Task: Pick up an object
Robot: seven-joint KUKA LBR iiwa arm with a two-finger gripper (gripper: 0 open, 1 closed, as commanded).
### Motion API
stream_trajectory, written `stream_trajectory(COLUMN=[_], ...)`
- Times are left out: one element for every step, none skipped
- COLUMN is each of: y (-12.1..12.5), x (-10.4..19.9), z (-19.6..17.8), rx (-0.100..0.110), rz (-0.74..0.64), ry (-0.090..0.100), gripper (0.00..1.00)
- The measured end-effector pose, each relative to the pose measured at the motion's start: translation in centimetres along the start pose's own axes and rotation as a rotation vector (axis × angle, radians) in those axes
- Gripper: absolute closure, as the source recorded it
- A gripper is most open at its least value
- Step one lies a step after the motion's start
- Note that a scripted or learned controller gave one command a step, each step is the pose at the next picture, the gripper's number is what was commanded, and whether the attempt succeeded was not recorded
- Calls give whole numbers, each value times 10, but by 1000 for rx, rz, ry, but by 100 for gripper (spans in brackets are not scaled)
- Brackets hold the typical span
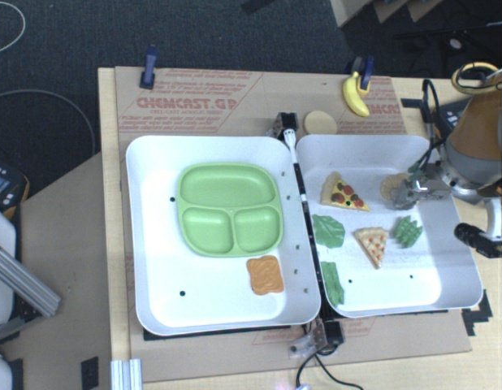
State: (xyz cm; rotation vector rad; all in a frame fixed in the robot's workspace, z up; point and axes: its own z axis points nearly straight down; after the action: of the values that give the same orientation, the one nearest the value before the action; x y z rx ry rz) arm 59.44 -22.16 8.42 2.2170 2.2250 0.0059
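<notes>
Reaching in from the right, the arm (478,136) has its gripper (415,187) low over the far right part of the right bin (430,295), and whether it is open or closed cannot be told from this angle. Nothing can be seen held in it. The nearest thing is a tan round piece (391,188) lying just to the gripper's left, touching it or nearly so, and this looks like the likeliest target. A green leafy piece (408,231) lies just toward the near side of the gripper, so a short move that way would reach it instead. Farther left in the same bin sit a pizza slice (343,193), a second wedge (371,244) whose point aims toward the near edge, a green leaf (329,231) and a long green strip (331,283) running along the bin's left wall. The left bin (153,218) holds a green divided plate (231,208) and an orange piece (266,275), both well apart from the gripper. Beyond the bins, a banana (356,97) rests on the bench (194,96).
</notes>
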Motion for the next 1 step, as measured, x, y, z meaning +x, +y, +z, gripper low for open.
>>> stream_trajectory(y=[-16], x=[75], z=[0], rx=[7], rz=[-3], ry=[2], gripper=[100])
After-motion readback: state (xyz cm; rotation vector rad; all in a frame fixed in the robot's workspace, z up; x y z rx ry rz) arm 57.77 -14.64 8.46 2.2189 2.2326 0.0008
